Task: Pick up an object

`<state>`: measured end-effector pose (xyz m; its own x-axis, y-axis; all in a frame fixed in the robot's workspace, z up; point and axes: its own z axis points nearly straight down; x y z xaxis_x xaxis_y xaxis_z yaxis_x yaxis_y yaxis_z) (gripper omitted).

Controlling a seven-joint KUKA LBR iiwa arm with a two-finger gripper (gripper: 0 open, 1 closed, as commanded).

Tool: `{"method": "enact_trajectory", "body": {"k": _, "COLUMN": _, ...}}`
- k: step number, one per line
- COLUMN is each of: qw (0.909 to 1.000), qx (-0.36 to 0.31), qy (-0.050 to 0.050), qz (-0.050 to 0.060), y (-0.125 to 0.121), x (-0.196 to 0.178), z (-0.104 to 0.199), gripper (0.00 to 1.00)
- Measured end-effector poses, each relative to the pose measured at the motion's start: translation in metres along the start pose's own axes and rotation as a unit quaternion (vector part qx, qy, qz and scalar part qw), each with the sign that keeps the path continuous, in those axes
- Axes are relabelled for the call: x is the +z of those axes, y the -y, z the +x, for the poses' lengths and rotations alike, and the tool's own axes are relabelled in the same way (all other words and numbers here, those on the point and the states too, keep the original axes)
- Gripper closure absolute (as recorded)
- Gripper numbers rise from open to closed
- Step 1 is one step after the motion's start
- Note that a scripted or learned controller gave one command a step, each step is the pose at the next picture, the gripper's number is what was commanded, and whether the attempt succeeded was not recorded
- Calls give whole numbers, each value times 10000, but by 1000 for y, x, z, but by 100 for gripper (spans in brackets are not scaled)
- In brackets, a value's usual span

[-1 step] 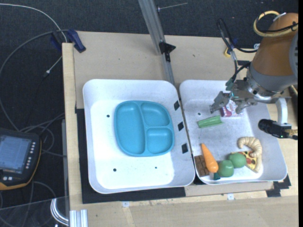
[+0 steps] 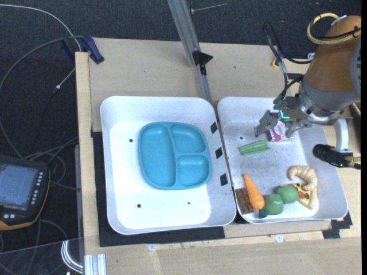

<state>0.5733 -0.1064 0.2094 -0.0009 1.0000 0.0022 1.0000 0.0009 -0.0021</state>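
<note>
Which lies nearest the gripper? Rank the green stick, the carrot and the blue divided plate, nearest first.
From the gripper:
1. Green stick, right bin, just below-left of it.
2. Carrot, right bin, toward the front edge.
3. Blue divided plate, left bin.

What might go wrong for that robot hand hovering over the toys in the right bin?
The gripper is over a small purple item right beside the green stick, so it may nudge or catch the wrong one. The purple item looks small and could slip out.
</note>
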Motion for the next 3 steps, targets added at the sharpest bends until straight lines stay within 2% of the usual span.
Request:
{"method": "enact_trajectory", "body": {"k": 2, "qw": 10000, "qx": 4, "qy": -3, "qz": 27, "y": 7, "x": 112, "z": 8, "gripper": 0}}
{"method": "enact_trajectory", "body": {"k": 3, "qw": 10000, "qx": 1, "qy": -1, "qz": -7, "y": 5, "x": 98, "z": 9, "gripper": 100}}
